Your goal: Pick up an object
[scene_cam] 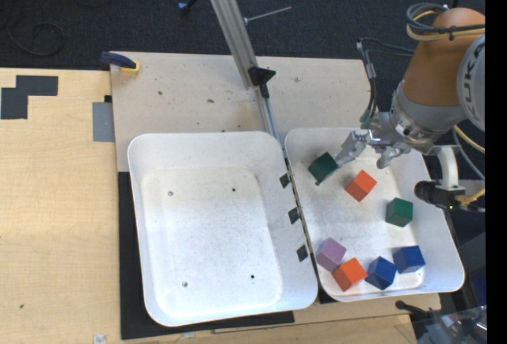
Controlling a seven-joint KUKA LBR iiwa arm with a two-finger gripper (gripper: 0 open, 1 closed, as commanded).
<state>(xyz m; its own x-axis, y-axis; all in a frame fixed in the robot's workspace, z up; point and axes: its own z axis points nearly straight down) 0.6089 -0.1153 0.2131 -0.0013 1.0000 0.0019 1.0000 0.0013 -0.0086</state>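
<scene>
The right bin (444, 275) holds several small blocks. A dark green block (322, 168) lies near its upper left, an orange cube (360, 185) in the middle, and a green cube (399, 212) to the right. A purple cube (331, 252), a second orange cube (348, 273) and two blue cubes (381, 272) (409, 258) cluster at the front. My gripper (368, 153) hangs open over the bin's back part, just above the middle orange cube and right of the dark green block. Nothing sits between its fingers.
The left bin (142, 152) lies beside the right one, with black clips along the shared rim (291, 200). A slanted aluminium bar (234, 25) rises behind the bins. A wooden bench (55, 208) extends left.
</scene>
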